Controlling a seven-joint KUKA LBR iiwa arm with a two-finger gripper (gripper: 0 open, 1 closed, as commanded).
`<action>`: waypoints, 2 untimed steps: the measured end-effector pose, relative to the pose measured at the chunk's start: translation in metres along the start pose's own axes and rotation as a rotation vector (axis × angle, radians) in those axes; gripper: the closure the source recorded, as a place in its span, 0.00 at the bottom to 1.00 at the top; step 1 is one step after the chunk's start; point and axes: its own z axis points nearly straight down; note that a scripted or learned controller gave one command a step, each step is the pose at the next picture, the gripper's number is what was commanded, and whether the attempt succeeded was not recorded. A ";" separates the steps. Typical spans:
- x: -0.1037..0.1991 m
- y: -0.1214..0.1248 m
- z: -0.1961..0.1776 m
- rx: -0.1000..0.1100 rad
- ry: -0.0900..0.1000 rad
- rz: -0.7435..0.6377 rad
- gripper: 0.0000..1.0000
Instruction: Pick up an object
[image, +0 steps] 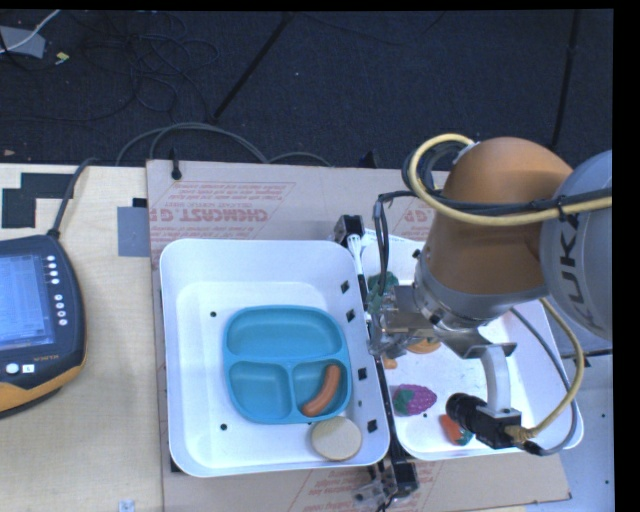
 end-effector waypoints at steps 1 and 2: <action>-0.004 0.063 -0.017 -0.011 0.002 -0.004 1.00; -0.038 0.032 -0.117 -0.018 0.003 -0.002 1.00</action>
